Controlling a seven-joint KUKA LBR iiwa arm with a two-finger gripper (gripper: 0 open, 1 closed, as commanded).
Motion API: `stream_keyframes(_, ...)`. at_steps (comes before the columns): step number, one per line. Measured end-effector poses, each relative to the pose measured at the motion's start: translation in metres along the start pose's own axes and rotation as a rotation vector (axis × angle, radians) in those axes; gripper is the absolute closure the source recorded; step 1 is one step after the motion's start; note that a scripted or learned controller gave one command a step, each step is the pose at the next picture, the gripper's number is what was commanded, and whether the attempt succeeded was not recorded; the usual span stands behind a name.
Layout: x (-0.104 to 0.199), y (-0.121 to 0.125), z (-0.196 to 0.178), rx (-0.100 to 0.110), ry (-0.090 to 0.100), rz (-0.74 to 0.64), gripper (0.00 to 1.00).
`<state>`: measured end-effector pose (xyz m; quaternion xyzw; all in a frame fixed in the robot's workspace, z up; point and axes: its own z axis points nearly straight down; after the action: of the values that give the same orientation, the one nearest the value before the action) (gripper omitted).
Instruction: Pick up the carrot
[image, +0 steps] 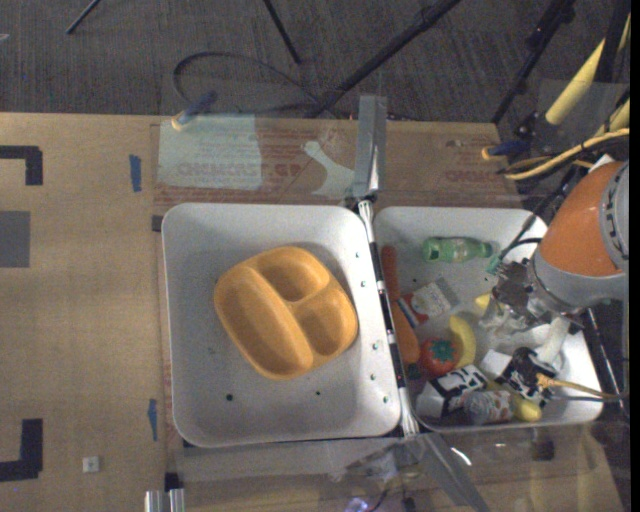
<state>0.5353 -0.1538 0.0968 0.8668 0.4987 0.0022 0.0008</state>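
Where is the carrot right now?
In the camera view, the carrot lies in the right bin, along its left wall next to the divider. A red stick is just above it, and a round red-orange toy sits right beside it.

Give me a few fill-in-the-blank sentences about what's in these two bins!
The yellow divided plate lies in the ___ bin.
The carrot lies along the right bin's ___ wall.
The plate has ___ compartments.
The green bottle lies in the ___ bin.

Missing words: left; left; three; right
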Motion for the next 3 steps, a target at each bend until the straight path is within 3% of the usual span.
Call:
stream_keyframes(1, 0.072, -0.014, -0.087, 0.004, -0.004, 0.301, 1.00)
stream_keyframes(2, 0.024, -0.065, -0.119, 0.008, -0.007, 0.772, 1.00)
stream_keyframes(3, 0.037, -0.085, -0.173, 0.003, -0.005, 0.840, 1.00)
